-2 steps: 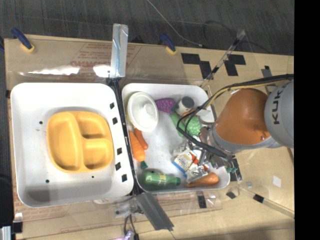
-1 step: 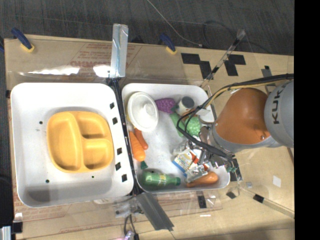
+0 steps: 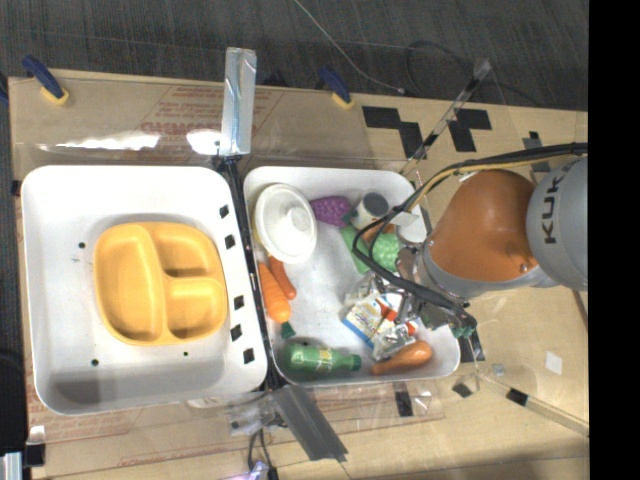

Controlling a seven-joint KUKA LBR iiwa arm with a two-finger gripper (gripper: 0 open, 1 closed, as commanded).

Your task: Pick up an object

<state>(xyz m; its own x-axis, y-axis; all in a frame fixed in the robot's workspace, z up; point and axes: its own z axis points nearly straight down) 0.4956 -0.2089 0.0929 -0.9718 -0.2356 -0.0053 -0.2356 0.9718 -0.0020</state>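
The right bin (image 3: pixel 330 180) holds several objects: a white bowl (image 3: pixel 285 220), purple grapes (image 3: pixel 330 208), a green toy (image 3: pixel 362 248), an orange carrot (image 3: pixel 278 284), a green bottle (image 3: pixel 316 358), a crinkly snack packet (image 3: pixel 372 324) and an orange toy (image 3: pixel 405 355). My gripper (image 3: pixel 398 306) is low over the bin's right half, at the snack packet. The orange band (image 3: pixel 485 228) and wrist hide much of it. I cannot see anything held.
In the left bin (image 3: pixel 40 218) lies a yellow divided tray (image 3: pixel 160 278). A small dark-and-white item (image 3: pixel 375 206) sits near the right bin's back wall. Black cables (image 3: pixel 420 183) loop over the bin's right side. A metal bar (image 3: pixel 238 103) stands behind the bins.
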